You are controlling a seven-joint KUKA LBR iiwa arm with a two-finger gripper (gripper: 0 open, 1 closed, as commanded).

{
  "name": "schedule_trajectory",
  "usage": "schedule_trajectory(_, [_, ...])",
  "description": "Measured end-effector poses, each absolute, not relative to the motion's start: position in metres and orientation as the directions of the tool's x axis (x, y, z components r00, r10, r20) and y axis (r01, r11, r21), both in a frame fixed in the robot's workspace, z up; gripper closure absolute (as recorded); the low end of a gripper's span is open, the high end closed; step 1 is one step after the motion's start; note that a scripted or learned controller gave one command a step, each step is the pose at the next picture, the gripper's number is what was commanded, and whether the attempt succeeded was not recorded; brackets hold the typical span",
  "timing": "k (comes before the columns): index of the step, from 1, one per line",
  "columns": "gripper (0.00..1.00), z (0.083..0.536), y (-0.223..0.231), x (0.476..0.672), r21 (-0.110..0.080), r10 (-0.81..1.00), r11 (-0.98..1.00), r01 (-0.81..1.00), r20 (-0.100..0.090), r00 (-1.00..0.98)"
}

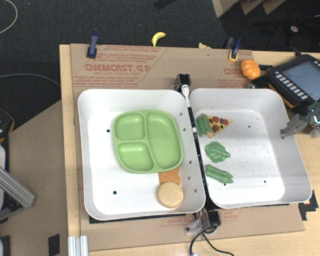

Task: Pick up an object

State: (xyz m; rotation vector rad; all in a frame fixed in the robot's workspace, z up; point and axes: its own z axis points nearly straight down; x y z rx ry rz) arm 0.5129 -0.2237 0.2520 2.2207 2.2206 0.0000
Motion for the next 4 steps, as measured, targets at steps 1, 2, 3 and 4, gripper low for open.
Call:
schedule_trajectory(1, [0.00,0.130,-0.169,0.556,-0.008,1.000,0.007,1.000,0.006,-0.007])
schedule_trajectory(2, [0.00,0.082,-0.120,0.475,-0.010,1.000,-0.001,1.000,0.005,0.001])
schedule_trajectory(3, [1.00,0.095,-0.123,0.479,0.002,1.000,-0.001,1.000,-0.001,0.001])
schedule_trajectory(4, [1.00,0.190,0.000,0.481,0.011,1.000,0.015,1.000,0.005,-0.015])
